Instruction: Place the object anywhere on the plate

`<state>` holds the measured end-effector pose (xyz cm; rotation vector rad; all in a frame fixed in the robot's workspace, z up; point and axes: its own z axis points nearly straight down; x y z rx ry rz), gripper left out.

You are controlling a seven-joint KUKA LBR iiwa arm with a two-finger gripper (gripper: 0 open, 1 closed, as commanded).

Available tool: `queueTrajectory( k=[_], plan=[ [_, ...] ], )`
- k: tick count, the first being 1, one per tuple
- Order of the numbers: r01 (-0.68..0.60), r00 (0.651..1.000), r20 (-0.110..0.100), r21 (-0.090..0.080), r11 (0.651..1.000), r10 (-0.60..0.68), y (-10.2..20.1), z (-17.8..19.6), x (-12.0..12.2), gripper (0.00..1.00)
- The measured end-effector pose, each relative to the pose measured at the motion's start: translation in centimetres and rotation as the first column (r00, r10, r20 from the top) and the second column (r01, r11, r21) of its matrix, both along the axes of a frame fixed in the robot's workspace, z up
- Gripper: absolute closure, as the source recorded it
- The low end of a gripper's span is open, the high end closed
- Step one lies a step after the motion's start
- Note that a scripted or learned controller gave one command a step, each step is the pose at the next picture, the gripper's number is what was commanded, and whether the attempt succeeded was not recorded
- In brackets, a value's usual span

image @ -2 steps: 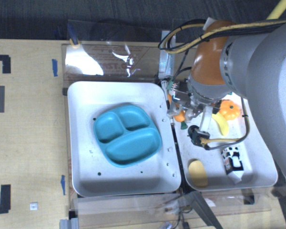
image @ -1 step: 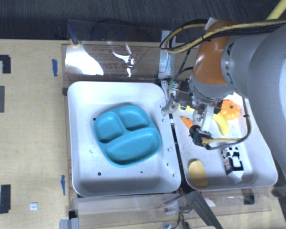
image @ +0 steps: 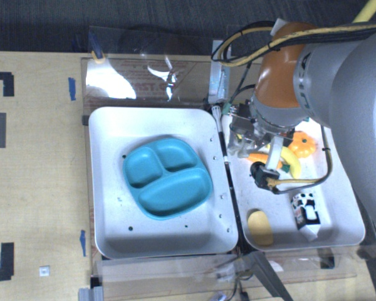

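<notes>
A blue plate [image: 167, 177] with three compartments lies in the left white bin [image: 106, 168]. My gripper [image: 240, 144] is low over the back left part of the right bin [image: 338, 231], close to the wall between the bins. Just right of it lie an orange piece [image: 258, 157], a yellow banana-like piece [image: 291, 162] and an orange fruit [image: 303, 145], partly covered by the wrist. Nothing can be seen between the gripper's tips.
A tan rounded object [image: 259, 226] lies at the right bin's front left. A white carton with black patches [image: 306, 215] lies at the front right. The grey arm covers the right bin's back right. A clear panel [image: 150, 80] stands behind the left bin.
</notes>
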<state>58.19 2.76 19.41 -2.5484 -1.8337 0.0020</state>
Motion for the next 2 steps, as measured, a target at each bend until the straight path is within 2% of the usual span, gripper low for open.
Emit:
queueTrajectory(
  k=[1,2],
  plan=[
    [-0.277,0.961,0.004,-0.001,0.961,0.277,5.79,-0.61,4.01,1.0],
    [-0.277,0.961,0.004,-0.002,0.961,0.277,5.73,-0.58,4.03,0.0]
  ],
)
